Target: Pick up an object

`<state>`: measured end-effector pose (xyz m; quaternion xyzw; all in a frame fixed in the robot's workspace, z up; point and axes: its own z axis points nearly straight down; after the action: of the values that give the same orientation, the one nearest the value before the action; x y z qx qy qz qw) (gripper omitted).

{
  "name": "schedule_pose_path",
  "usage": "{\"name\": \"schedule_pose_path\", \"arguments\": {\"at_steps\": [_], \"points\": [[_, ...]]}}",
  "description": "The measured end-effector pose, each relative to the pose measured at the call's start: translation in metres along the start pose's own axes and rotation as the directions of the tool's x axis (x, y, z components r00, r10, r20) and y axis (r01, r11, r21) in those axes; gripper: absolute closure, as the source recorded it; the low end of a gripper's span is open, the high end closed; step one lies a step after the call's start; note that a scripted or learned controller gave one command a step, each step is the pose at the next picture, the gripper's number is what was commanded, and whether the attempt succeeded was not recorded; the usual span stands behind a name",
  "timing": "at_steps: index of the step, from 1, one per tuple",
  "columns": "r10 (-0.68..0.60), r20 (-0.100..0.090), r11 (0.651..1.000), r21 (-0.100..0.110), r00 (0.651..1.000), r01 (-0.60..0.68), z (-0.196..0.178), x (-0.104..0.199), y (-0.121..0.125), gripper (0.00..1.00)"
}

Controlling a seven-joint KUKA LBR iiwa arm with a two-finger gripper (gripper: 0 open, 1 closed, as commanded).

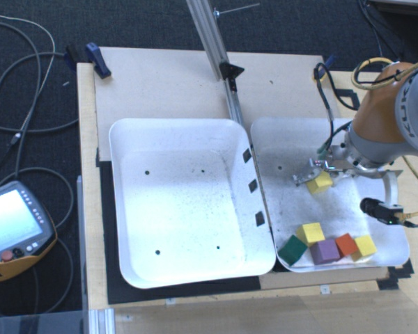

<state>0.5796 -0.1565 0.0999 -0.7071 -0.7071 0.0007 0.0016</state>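
My gripper (316, 175) hangs over the middle of the right bin (282, 152), on the grey arm with its orange band that reaches in from the right. A small yellow block (322, 184) lies tilted right at the gripper's tip, partly covered by its metal parts. I cannot tell whether the block is held or just lies beneath the gripper. Along the bin's near edge sits a cluster of blocks: green (291, 250), yellow (311, 232), purple (325, 251), orange-red (345, 244) and another yellow (365, 246).
The left bin (129, 186) adjoins the right one along a shared wall with black clips (253, 185). A metal pole (207, 30) rises from the back of the bench. A black cable connector (377, 210) hangs beside the arm.
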Motion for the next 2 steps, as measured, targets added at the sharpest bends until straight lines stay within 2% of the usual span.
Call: {"name": "schedule_pose_path", "arguments": {"at_steps": [1, 2], "points": [[0.000, -0.001, 1.000, -0.003, 1.000, 0.000, -0.011, 0.000, 0.001, 1.00], [-0.006, -0.004, 1.000, 0.002, 1.000, 0.006, -0.007, 0.064, -0.010, 1.00]]}}
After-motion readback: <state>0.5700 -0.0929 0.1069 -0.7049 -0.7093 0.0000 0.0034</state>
